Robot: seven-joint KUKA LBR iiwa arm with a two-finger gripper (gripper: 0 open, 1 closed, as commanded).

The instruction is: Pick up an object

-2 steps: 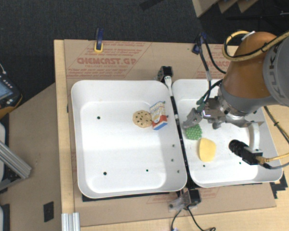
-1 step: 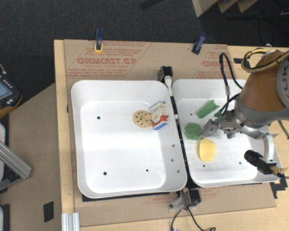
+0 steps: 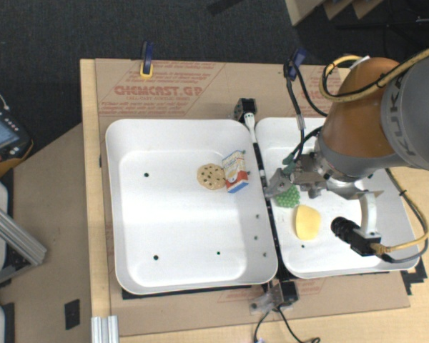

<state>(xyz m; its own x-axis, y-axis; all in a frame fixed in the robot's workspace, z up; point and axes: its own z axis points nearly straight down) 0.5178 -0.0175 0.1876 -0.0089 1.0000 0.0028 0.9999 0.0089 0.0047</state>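
- Two white bins sit side by side on a cardboard sheet (image 3: 200,84) that covers the table (image 3: 64,213); red print runs across the sheet's far part.
- The left bin (image 3: 171,227) holds two things, both in its far right part: a round cookie (image 3: 211,176) with dark chips, and a small carton (image 3: 235,171) in white, blue and red.
- The carton lies just right of the cookie, touching it or very nearly so, and close to the wall between the bins.
- The right bin (image 3: 322,259) holds a green lump (image 3: 289,197) and a yellow piece (image 3: 307,222).
- The green lump lies by the bin's left wall, about midway between near and far.
- The yellow piece lies just near and right of the green lump, close beside it. Whether they touch I cannot tell.
- The arm (image 3: 365,120), grey with its orange band, reaches in from the right and covers much of the right bin's far half.
- The gripper (image 3: 282,184) hangs over the left side of the right bin, right at the green lump's far edge.
- From this slant I cannot tell whether the gripper is wide or narrow, nor whether it touches the green lump. Nothing is seen held in it.
- Blue clamps (image 3: 146,53) pin the sheet at its far edge.
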